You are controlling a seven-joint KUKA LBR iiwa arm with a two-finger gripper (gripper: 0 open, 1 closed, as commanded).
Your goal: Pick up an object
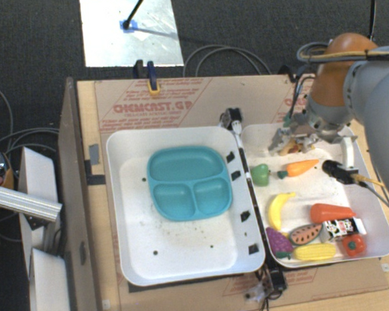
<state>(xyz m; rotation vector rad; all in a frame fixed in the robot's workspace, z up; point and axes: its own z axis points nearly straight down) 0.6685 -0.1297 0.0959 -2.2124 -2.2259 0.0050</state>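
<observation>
**Crowded bin, unclear grasp**

The gripper (290, 139) is seen low over the far end of the right bin (316, 189). Whether it is open or closed cannot be told, and nothing is shown to be held by it. The objects that can be picked are all lying in this bin. An orange carrot (300, 168) and a small green vegetable (260, 174) are found near the gripper, and a banana (280, 208) lies more toward the near side. A tight cluster is formed at the near end by purple grapes (277, 240), a corn cob (314, 251), a tomato (353, 244) and a black-and-white carton (343, 227). The left bin (187, 245) is occupied by a teal tray (188, 183).

A failed pick is judged possible. The carrot is smooth and tapered, so it may be pushed aside or squeezed out. In the near cluster the items are touching, so two may be caught together, or none.

A small tan shape (288, 149) is partly covered by the gripper and cannot be identified. The arm (369, 86) is cut off at the right edge of the view.
</observation>
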